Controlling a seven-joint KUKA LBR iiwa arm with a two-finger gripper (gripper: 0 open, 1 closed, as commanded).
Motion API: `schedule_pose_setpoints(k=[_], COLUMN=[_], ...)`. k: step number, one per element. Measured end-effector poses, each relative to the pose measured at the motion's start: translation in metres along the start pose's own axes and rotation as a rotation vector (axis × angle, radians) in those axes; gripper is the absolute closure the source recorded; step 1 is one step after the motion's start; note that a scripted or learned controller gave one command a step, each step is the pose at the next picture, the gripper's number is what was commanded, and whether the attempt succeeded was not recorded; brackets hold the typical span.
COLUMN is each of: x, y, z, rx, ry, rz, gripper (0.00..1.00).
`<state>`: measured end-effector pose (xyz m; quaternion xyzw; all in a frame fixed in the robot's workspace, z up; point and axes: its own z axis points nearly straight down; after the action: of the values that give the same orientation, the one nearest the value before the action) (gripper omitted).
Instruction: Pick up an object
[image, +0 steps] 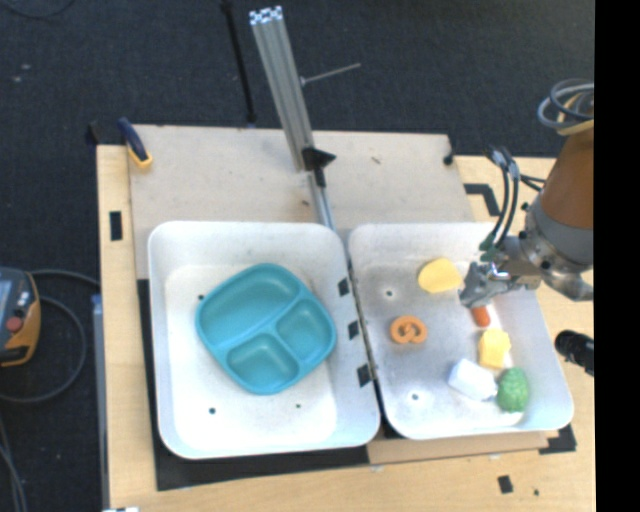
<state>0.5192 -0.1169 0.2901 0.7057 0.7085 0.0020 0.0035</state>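
In the right bin (400, 250), nearest the camera, lie a green piece (513, 390), a white block (470, 379) and a yellow block (494, 349). Beyond them the gripper (478, 293) hovers low over a small orange piece (482, 316), beside a yellow lump (439, 276); whether its claw is spread or pressed together I cannot tell. This looks like the approach step, so next it must drop squarely onto that piece and close.

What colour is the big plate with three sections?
The divided plate is turquoise blue, seen clearly in the camera view, in the left bin.

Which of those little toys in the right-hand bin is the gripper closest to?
The small orange-red piece: it lies right under the gripper. The yellow lemon-like piece sits just beside it; the others lie farther off.
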Motion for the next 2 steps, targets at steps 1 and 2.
schedule_pose_setpoints(k=[1,2], x=[0.045,0.102], y=[0.015,0.037], z=[0.017,0.022], rx=[0.008,0.006], ry=[0.002,0.002], rz=[-0.002,-0.004], gripper=[1.00,1.00])
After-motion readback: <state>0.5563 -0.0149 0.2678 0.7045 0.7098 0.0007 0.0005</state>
